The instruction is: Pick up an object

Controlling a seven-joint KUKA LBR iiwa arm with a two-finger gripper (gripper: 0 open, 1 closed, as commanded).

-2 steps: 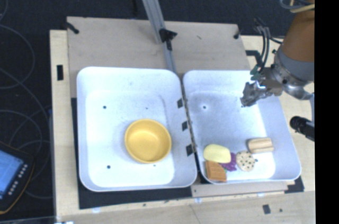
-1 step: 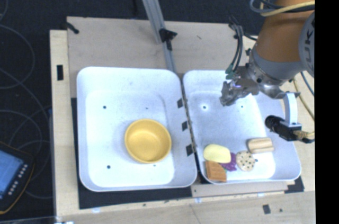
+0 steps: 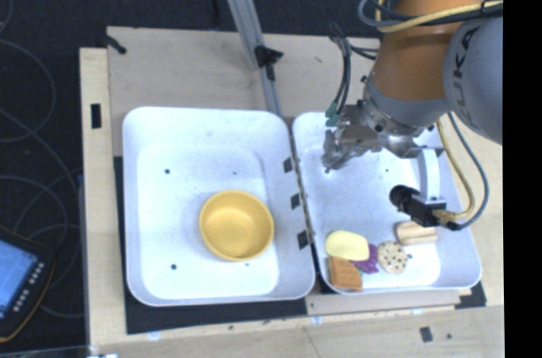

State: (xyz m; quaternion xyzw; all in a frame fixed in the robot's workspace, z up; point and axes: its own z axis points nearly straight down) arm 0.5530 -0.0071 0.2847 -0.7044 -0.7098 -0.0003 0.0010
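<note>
Arm: grey KUKA arm (image 3: 423,52) with orange band, highest thing in view, reaches in from the right over the right bin
Gripper: gripper (image 3: 334,151) hangs over the far-left part of the right bin, near the divider; finger opening can't be made out, nothing visibly held
Right bin: right bin (image 3: 356,187) bare white floor under the gripper; all objects sit at its near edge
Objects, right bin: yellow lemon-shaped piece (image 3: 347,245), orange-brown wafer (image 3: 344,272) just in front of it, small purple piece (image 3: 369,266) between them and a speckled cookie (image 3: 394,258), tan roll (image 3: 416,233) further right; all well apart from the gripper
Left bin: left bin (image 3: 203,136) holds a yellow bowl (image 3: 235,224), upright, near-centre
Table: table (image 3: 169,60) light wood, carries both bins side by side
Extras: grey pole (image 3: 241,9) slants across the far side
</note>
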